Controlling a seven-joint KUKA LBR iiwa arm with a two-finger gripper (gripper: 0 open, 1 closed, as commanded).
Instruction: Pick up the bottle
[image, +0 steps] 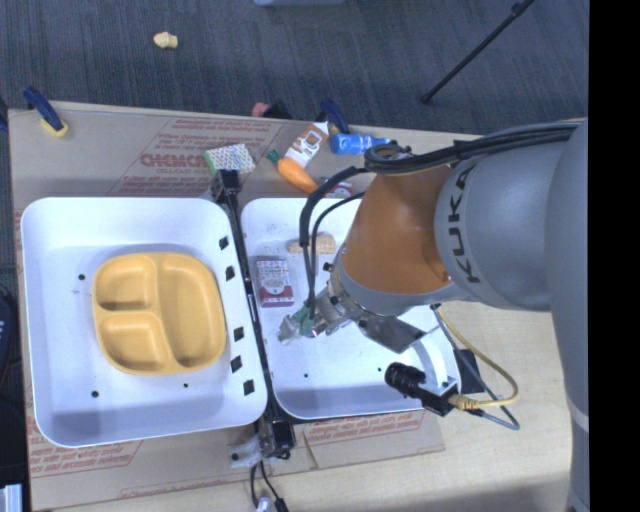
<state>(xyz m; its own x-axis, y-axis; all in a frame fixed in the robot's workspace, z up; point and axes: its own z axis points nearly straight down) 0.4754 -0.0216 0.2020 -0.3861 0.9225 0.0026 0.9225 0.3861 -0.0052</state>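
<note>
My gripper (304, 323) is low in the right bin (330, 400), left of the bin's middle, with the big grey and orange arm (400, 240) covering much of the bin behind it. At the gripper's tip there is a small pale, greenish shape that I cannot identify. A small bottle-like item with a white label and orange end (306, 145) lies outside the bins on the cardboard behind the right bin. The arm hides the right half of that bin.
In the right bin lie a red and white packet (273, 280) and a beige piece (318, 243). The left bin (50, 300) holds a yellow divided tray (158, 310). An orange carrot-like item (297, 175), a blue object (350, 143) and a checkered packet (230, 158) lie behind the bins.
</note>
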